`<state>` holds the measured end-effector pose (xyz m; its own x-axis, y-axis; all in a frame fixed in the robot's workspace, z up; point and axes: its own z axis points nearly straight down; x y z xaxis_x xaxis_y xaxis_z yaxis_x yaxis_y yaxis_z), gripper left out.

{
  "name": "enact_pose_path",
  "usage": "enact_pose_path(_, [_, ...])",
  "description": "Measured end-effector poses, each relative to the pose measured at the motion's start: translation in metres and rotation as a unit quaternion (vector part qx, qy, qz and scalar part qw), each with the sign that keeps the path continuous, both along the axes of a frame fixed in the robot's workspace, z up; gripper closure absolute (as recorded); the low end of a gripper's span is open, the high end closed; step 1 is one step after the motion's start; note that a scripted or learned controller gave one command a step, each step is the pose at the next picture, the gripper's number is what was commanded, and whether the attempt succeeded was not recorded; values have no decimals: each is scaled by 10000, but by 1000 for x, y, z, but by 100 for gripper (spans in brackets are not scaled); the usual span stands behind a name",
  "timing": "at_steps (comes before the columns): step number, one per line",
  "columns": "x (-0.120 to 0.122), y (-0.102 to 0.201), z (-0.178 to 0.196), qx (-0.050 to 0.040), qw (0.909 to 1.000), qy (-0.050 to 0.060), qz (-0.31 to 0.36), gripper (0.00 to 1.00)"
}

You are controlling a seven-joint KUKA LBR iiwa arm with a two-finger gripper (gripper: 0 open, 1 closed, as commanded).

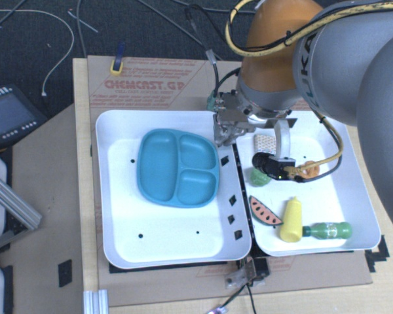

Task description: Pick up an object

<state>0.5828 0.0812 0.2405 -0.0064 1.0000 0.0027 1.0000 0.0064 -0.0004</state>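
Cardboard-topped bench (150, 77), arm (275, 51) bent down from the right, gripper (226, 135) at the rim between bins, beside blue plate (178, 167) in left bin (170, 231), opening cannot be told, watermelon slice (264, 211) and yellow bottle (291, 220) in right bin (354, 188).

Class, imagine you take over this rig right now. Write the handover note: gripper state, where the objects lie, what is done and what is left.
Gripper: over the divider between the two bins, by the far right corner of the blue plate. I cannot tell whether it is open or shut.
Left bin: the blue plate lies flat.
Right bin: a small green piece in the middle; watermelon slice, yellow bottle and green bottle near the front edge.
Done: nothing visibly lifted.
Left: pick up an object.
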Motion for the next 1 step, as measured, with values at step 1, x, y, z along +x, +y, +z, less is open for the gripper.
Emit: enact_pose_path(1, [0, -4, -1, -8, 10000, 3, -27, 0])
